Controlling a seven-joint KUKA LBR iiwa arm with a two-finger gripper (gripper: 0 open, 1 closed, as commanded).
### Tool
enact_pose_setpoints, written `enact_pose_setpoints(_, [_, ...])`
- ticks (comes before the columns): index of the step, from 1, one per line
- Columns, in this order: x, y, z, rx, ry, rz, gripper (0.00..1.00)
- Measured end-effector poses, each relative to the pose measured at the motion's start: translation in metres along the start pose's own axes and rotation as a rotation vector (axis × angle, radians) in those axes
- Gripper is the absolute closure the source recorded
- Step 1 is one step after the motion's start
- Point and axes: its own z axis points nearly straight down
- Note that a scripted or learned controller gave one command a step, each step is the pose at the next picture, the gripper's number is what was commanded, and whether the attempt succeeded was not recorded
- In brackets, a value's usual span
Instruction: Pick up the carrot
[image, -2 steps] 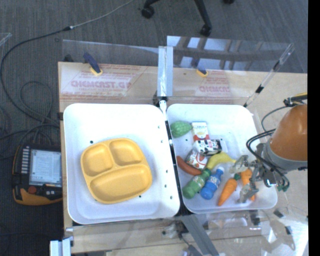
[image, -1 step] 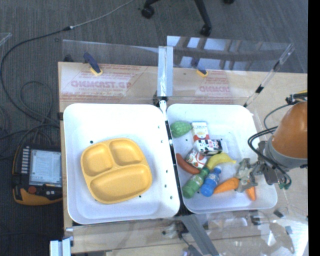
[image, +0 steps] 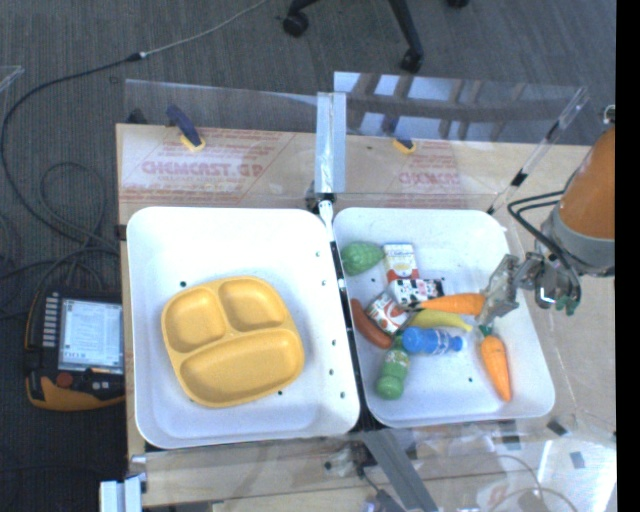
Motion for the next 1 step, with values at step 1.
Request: enact_pose_setpoints(1, [-0.0389,-0.001,0.0938,0.005,-0.018,-0.093,1.0])
